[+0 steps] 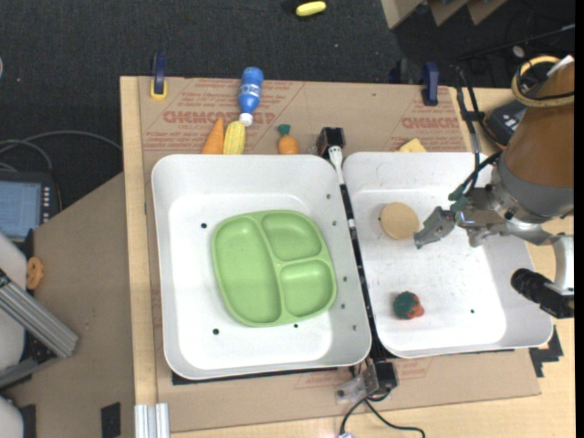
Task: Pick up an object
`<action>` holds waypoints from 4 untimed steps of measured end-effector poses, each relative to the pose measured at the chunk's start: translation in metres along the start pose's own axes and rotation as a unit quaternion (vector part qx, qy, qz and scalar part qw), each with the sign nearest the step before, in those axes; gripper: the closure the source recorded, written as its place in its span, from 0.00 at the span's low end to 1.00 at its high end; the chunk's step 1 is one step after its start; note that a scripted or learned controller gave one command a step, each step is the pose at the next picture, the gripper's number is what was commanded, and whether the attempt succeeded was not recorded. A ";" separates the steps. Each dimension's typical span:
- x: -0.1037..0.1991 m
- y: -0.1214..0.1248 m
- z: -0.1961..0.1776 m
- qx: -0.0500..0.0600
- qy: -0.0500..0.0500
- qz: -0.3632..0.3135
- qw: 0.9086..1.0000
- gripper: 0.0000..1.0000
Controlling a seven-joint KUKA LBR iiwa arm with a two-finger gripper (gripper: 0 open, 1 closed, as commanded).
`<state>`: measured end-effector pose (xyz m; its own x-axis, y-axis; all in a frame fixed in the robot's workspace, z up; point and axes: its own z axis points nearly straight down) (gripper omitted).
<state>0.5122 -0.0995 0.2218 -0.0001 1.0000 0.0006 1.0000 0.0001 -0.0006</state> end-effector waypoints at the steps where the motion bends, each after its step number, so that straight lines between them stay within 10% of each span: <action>1: -0.002 -0.035 0.143 0.003 0.000 0.001 1.000 0.00; 2: -0.003 -0.032 0.127 -0.003 -0.002 0.001 1.000 1.00; 3: -0.003 -0.033 0.127 -0.002 -0.002 0.001 1.000 0.00; 4: -0.036 -0.005 0.138 -0.002 -0.002 0.001 1.000 0.00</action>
<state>0.5076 -0.1356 0.0841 0.0014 1.0000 -0.0029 1.0000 -0.0014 0.0035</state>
